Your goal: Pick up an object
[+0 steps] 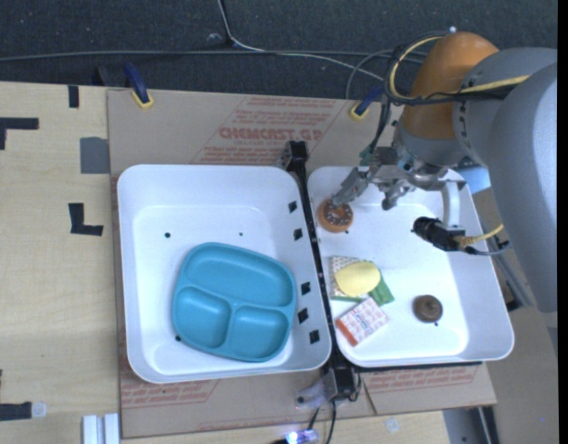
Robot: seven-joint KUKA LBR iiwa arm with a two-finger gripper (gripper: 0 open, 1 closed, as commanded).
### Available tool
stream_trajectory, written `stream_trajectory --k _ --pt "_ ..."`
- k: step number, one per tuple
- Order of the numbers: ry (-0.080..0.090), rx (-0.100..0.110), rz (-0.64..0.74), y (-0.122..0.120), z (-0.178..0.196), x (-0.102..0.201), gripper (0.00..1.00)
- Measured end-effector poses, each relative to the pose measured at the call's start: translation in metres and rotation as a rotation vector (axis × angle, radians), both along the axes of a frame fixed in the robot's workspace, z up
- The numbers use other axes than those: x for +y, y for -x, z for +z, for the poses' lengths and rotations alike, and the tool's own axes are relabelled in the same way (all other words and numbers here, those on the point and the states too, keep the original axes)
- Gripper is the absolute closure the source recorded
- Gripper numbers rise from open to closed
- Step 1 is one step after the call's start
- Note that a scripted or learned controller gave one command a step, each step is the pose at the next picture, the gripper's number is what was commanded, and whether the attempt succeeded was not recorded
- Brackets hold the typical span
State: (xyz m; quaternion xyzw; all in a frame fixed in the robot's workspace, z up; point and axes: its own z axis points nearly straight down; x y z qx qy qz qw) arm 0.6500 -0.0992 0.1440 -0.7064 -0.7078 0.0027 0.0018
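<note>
My gripper hangs over the far left part of the right bin, open, with nothing between its fingers. Its left finger ends just above a small round brown and orange object that lies by the bin's left wall. Nearer the front sits a yellow rounded object on top of a green and white packet. A red and white packet lies in front of those. To the right of it rests a small dark brown round piece.
The left bin holds a blue divided tray. A black divider runs between the two bins. A black cable fitting juts from the arm above the right bin's middle. Both bins stand on brown cardboard.
</note>
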Motion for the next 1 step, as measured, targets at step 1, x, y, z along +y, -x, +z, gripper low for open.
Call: stream_trajectory --k 1 --pt "-0.001 -0.001 0.0 0.0011 -0.0536 0.001 0.0"
